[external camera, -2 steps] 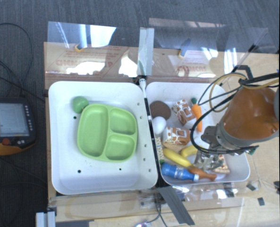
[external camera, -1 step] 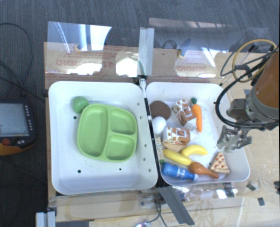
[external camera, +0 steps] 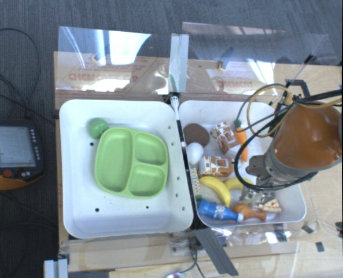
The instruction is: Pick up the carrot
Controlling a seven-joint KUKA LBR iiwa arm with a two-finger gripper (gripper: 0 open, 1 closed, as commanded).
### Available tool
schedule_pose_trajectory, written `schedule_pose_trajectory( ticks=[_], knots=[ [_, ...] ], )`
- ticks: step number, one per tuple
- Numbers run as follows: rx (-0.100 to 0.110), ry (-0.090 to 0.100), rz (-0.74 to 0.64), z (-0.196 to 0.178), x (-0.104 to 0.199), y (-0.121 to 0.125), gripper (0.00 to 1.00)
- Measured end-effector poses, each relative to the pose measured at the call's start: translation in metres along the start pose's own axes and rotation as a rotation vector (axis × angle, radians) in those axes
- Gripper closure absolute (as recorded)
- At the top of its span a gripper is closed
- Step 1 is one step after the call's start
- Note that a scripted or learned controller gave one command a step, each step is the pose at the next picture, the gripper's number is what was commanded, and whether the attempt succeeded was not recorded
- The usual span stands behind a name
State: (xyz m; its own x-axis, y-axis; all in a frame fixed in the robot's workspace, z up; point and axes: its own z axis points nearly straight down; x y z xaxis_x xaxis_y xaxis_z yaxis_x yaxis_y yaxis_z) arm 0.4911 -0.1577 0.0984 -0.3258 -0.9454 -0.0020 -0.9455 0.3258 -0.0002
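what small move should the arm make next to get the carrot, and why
Probably shift the gripper toward the bin's far side. It sits low near the banana and bottle, while the carrot lies farther back, beside the boxes and partly under cables, so it is not yet lined up.

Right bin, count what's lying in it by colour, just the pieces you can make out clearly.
Yellow: 1, banana
White: 1, egg
Brown: 1, round disc
Blue: 1, bottle
Orange: 1, carrot
Brown-and-white: 2, small boxes
Total: 7
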Motion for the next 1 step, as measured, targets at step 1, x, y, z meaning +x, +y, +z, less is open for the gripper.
schedule_pose_trajectory(
  ticks=[1],
  knots=[
    [0.019, 0.001, 0.46, 0.0051, -0.0395, 0.0133, 1.0]
  ],
)
